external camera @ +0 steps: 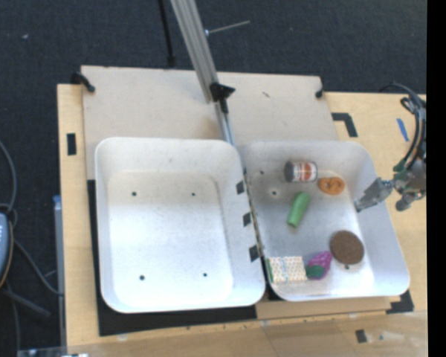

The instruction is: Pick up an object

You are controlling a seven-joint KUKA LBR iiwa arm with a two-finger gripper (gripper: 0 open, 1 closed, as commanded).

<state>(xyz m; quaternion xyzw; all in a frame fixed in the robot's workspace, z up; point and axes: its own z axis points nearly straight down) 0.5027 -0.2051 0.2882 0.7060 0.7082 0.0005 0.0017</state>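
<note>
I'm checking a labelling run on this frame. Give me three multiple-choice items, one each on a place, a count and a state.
1. Which bin holds the objects?
A. the right one
B. the left one
C. both

2. How many objects lie in it?
A. two
B. five
C. eight

3. How does the can lie?
A. on its side
B. upright
C. under the brown disc

Key: 1 A, all sit in the right bin. 2 B: can, orange piece, green cylinder, brown disc, purple-green toy. 3 A, its length runs along the floor.
</note>
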